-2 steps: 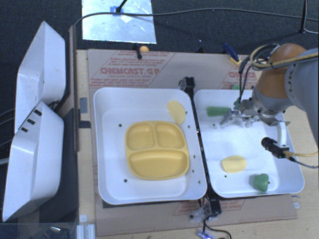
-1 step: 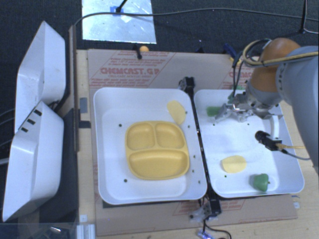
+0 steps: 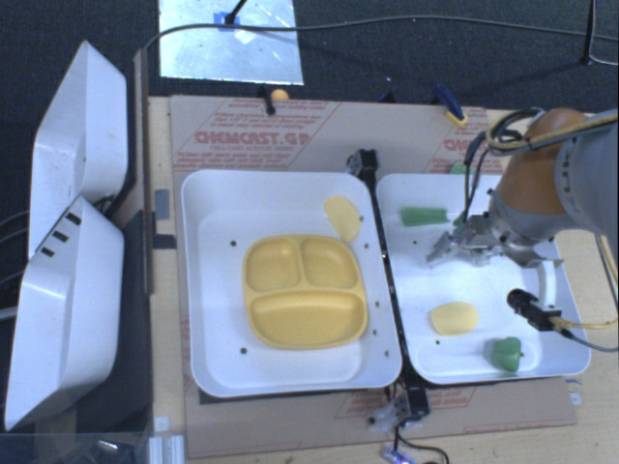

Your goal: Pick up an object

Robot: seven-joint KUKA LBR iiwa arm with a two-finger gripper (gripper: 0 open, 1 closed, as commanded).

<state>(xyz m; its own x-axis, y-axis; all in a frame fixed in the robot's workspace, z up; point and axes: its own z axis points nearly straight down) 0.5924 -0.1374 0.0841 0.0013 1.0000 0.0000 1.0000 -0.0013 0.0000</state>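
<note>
Hovering over the right bin (image 3: 571,356), the gripper (image 3: 447,247) sat below a green stick (image 3: 423,217) and above a yellow slice (image 3: 453,318); its grip could not be told.

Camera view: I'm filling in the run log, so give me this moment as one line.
gripper: low in right bin, nothing seen held | nearest: green stick | also there: yellow oval, green pepper | left bin: yellow tray, yellow piece

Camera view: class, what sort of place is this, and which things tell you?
Probably a robotics lab bench: a robot arm reaches over two white bins holding toy food and a yellow tray.
</note>
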